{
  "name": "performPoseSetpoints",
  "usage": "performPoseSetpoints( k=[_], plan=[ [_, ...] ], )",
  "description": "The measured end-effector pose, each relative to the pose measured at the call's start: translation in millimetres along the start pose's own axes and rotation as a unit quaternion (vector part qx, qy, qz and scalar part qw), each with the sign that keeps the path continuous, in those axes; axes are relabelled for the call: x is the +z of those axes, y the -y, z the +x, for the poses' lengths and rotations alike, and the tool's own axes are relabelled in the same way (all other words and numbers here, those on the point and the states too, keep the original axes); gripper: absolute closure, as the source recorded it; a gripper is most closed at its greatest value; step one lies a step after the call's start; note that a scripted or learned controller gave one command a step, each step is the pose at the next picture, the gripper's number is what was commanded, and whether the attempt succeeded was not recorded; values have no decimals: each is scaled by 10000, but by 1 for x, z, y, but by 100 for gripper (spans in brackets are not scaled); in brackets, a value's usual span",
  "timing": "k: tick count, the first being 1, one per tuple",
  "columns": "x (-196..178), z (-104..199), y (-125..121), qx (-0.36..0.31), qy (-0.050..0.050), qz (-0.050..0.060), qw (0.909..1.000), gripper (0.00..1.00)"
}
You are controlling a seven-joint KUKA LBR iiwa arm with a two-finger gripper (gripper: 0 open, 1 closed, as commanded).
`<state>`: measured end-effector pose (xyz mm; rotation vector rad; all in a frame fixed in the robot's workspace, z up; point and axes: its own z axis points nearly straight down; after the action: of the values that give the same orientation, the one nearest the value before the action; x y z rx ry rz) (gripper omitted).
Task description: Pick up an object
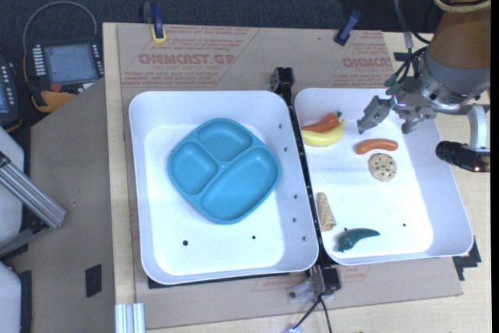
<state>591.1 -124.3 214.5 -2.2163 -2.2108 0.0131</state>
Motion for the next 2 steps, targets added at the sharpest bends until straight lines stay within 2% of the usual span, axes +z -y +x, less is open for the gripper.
performPoseSetpoints(
  k=[1, 2],
  plan=[
    [-8, 0, -3, -15, 9, -67, 10000, 0],
    [39, 0, 5, -9, 3, -35, 10000, 0]
  ],
)
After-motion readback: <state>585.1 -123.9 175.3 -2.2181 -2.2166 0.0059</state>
